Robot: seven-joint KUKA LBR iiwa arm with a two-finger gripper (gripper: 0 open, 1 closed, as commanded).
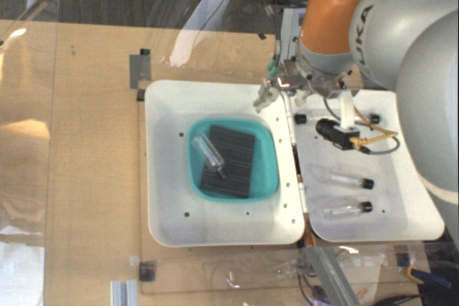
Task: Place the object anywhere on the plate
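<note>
We see a clear tube (211, 154) already lying on the teal plate (269, 154) in the left bin (165, 175), its long axis running upper left to lower right, down-left of the gripper (276, 91) at frame centre top. We cannot tell the gripper's state; "KUKA" is partly readable on the arm (387, 18).

From here I can read only part of the black KUKA lettering on the grey arm (401, 18); nothing else is legible.

A clear tube (209, 153) is lying slantwise on the dark pad. The teal plate (267, 167) is sitting inside the left bin (166, 211).
</note>
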